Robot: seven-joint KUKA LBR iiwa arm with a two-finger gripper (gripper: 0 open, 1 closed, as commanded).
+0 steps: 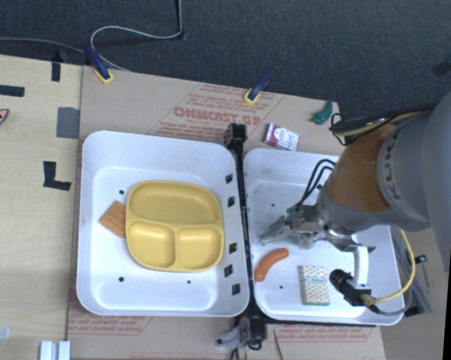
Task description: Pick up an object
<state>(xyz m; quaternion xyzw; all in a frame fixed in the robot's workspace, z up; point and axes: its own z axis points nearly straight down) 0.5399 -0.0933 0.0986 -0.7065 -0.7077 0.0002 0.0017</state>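
An orange sausage-shaped object [271,263] lies in the right bin [285,173], near its front left. A small card box [314,285] with a patterned face rests just right of it. My gripper [282,228] hangs low over the right bin's middle, just above and behind the sausage, its grey fingers [272,233] pointing left and down. Nothing shows between them. In the left bin [101,164] sits a yellow divided plate [176,225] with a brown flat piece [114,219] tucked under its left edge.
A black divider with clips [236,215] runs between the bins. A small red and white packet [280,137] lies on the cardboard behind the right bin. Cables [371,125] trail from the arm at right. Yellow clips [256,96] hold the cardboard's far edge.
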